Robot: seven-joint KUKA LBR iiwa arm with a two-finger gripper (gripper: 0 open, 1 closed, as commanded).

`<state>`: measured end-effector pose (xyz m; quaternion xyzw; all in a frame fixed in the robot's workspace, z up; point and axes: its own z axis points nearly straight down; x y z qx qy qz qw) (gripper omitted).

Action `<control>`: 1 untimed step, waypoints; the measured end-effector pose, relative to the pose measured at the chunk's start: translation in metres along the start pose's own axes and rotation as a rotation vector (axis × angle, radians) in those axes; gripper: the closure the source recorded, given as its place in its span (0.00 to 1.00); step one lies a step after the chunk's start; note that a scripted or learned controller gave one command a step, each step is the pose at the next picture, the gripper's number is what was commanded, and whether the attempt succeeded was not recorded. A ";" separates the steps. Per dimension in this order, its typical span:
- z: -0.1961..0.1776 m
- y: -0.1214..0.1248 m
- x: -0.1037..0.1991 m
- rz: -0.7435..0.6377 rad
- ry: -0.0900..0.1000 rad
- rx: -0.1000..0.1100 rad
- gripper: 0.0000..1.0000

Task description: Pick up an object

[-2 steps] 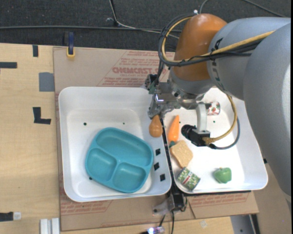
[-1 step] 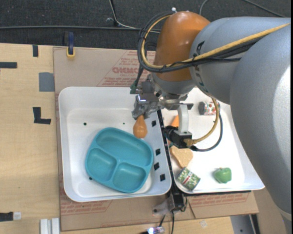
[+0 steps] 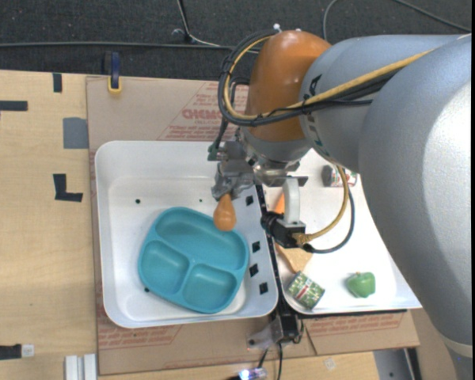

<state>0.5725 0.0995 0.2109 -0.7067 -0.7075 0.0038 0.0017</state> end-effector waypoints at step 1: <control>-0.001 0.000 0.000 0.000 0.001 -0.002 0.00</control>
